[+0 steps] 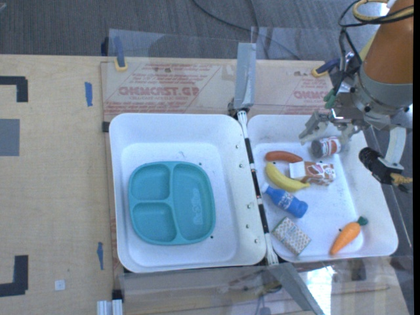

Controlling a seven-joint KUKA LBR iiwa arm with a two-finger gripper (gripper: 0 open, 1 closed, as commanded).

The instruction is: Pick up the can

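The can (325,147) is lying on its side in the right bin (377,245), just above the banana (284,178). The gripper (326,128) is hovering over it, fingers spread, nothing between them. The can could be rolling away if one finger is nudging it first

Floor (79,8): we record dark grey carpet across the top of the view, with a black cable (220,5) looping over it.

Bench (49,195): we log a pale wood-grain top at left, bearing black tape marks (16,89), a grey square patch (9,137) and short blue tape strips (88,94).

Backing sheet (164,87): we note a light board with faint red lettering under clear plastic, joined at the middle by grey tape (245,77).

Clamp (119,52): a small one grips the sheet's upper left corner.

Light: we find it even and bright, with soft shadows.
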